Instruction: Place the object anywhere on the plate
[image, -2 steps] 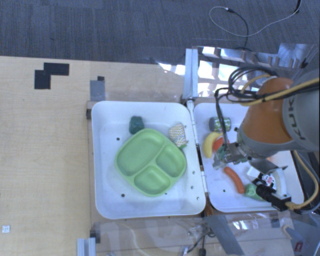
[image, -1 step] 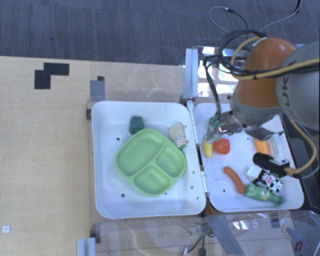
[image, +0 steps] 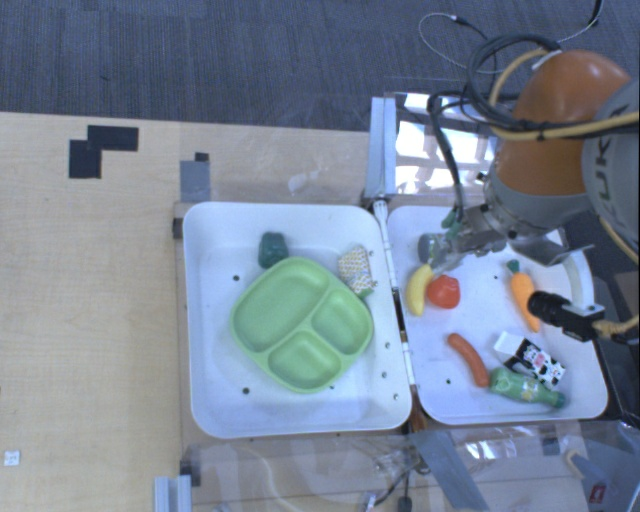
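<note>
Reaching in over the right bin (image: 598, 395), the arm's jaws (image: 447, 250) hang just above a banana (image: 418, 290) and a red tomato (image: 443, 292), though I cannot tell whether they are open or closed. A carrot (image: 522, 296), a sausage (image: 468, 358), a green bottle (image: 526, 388) and a small black-and-white carton (image: 530, 357) lie nearby. On the counter's left bin (image: 205, 400) sits the green plate (image: 302, 324), with a dark green block (image: 273, 249) and a pale speckled item (image: 355, 268) beside its rim.
</note>
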